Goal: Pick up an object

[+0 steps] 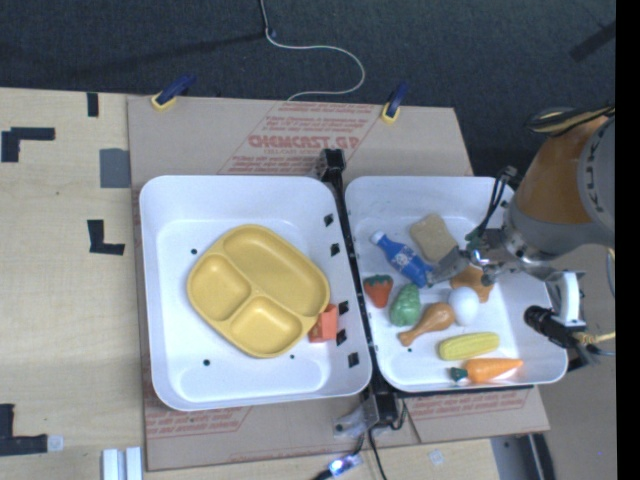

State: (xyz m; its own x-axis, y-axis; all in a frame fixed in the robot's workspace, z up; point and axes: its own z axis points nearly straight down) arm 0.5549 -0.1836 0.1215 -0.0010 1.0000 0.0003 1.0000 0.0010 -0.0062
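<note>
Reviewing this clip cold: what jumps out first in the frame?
The big yellow divided plate fills the left bin, with a small orange piece at its lower right edge. The right bin holds a crowd of toy food, where the tool reaches in beside a blue bottle and a white egg.

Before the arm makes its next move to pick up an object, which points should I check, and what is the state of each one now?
1. Gripper is over the right bin, where the small objects lie: ok.
2. A thing is seen between its fingers: not ok, none is visible there.
3. Fingers open or shut: cannot tell, the view is too small and dark there.
4. Nearest targets are free to reach: not ok, the white egg, blue bottle and tan sponge lie crowded around the gripper.
5. Corn and carrot lie apart from the gripper, near the front wall: ok.
6. Yellow tray sits in the left bin, away from the arm: ok.
</note>
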